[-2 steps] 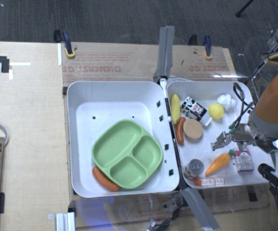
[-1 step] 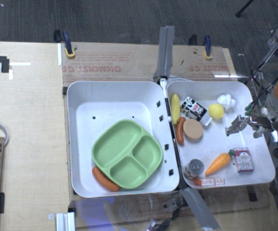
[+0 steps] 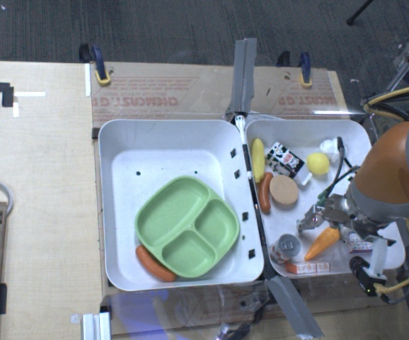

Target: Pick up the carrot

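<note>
Worktop (image 3: 35, 147): pale wood on the left, with two white bins side by side.
Left bin (image 3: 119, 147): holds a green plate (image 3: 187, 227) with three parts. A sausage (image 3: 155, 264) lies at the plate's lower left edge, touching it.
Right bin (image 3: 289, 126): full of small things. A banana (image 3: 258, 159) and a second sausage (image 3: 265, 192) lie along its left wall. Next to them sit a round tan block (image 3: 284, 190), a black and white carton (image 3: 286, 159), a lemon (image 3: 318, 163) and a grey can (image 3: 287, 245).
Carrot (image 3: 323, 242): in the lower right part of the right bin, lying tilted on the bin floor.
Hand (image 3: 330, 217): right above the carrot and very near it. I cannot tell if it is apart or together.
Arm (image 3: 392, 176): grey and orange, coming in from the right.
Done: the hand is at the carrot.
Left: I think the carrot is not lifted yet. It needs to be gripped and raised out.
</note>
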